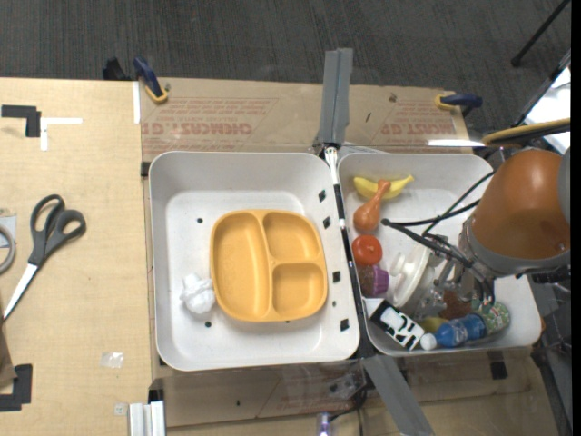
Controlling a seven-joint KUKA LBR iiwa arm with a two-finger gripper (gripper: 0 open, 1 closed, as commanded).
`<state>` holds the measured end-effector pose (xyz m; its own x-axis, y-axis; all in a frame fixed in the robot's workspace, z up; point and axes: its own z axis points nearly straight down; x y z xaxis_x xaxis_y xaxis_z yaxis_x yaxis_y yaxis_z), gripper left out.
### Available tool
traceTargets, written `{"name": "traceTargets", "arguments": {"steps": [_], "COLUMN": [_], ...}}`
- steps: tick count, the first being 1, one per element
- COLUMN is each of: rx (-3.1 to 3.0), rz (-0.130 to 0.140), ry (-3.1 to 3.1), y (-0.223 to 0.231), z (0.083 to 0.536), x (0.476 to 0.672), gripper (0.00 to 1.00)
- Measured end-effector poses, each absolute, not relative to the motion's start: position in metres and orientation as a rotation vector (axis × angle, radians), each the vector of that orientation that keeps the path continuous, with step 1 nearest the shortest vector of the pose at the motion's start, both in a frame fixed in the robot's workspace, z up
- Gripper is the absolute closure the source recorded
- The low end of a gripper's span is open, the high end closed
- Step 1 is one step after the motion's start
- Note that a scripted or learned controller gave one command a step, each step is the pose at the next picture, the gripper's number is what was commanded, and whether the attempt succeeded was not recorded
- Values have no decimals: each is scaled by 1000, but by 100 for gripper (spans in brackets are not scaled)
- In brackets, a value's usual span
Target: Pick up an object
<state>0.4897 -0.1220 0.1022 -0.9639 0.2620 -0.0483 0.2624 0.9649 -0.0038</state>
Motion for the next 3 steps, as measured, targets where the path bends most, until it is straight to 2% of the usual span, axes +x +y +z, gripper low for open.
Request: {"name": "traceTargets", "arguments": {"steps": [1,2,3], "rx": [319,407,507], "rz": [-2,-8,-13], "ry": [3118,3080,3059], "y": [-139,-110,-107], "z": [152,121,114], "x": [603,601,604], "gripper": [0,0,0]}}
